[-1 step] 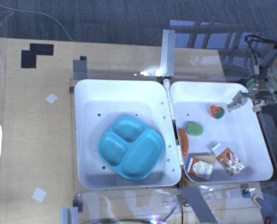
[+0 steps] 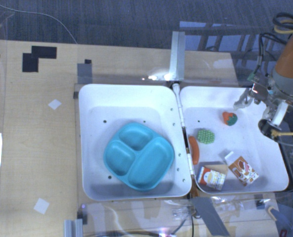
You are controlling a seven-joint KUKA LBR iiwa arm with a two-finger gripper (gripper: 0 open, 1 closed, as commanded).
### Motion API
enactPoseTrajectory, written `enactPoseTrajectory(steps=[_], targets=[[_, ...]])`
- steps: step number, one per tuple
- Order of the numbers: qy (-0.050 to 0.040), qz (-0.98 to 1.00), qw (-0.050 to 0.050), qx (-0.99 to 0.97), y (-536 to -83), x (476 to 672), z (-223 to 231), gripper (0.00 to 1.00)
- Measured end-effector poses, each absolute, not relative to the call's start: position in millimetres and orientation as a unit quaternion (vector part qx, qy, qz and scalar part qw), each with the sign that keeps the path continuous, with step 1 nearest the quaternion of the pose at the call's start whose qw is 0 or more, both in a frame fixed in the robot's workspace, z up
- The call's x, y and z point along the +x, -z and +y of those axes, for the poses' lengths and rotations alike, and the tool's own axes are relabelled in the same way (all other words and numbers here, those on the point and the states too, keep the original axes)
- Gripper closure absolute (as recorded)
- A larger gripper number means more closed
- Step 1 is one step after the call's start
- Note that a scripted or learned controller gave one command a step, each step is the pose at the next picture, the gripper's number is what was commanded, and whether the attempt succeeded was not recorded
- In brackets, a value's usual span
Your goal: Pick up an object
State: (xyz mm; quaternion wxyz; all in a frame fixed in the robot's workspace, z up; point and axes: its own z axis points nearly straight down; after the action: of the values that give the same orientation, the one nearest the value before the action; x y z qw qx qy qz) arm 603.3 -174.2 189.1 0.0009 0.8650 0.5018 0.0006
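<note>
The right bin (image 2: 265, 181) holds several small items: an orange and green toy (image 2: 229, 118), a green bumpy ball (image 2: 205, 136), an orange sausage-shaped piece (image 2: 194, 150) against the left wall, a red and yellow carton (image 2: 212, 177) and a brown carton (image 2: 243, 171). My gripper (image 2: 261, 107) hangs over the bin's far right part, just right of the orange and green toy. Its fingers (image 2: 242, 101) are spread open with nothing between them.
The left bin (image 2: 94, 132) holds a blue divided plate (image 2: 139, 155). A metal post (image 2: 177, 58) stands behind the seam between the bins. Cables (image 2: 284, 132) run along the right bin's right edge.
</note>
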Motion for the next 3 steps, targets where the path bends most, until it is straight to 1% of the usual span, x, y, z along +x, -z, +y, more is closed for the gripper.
enactPoseTrajectory(steps=[1,2,3], targets=[[-0.001,0.37,0.001,0.929,-185,670.1,-187,0.0],[-0.0003,0.287,0.0,0.958,-127,644.4,-182,0.0],[-0.0016,0.219,0.001,0.976,-241,658.3,-204,0.0]])
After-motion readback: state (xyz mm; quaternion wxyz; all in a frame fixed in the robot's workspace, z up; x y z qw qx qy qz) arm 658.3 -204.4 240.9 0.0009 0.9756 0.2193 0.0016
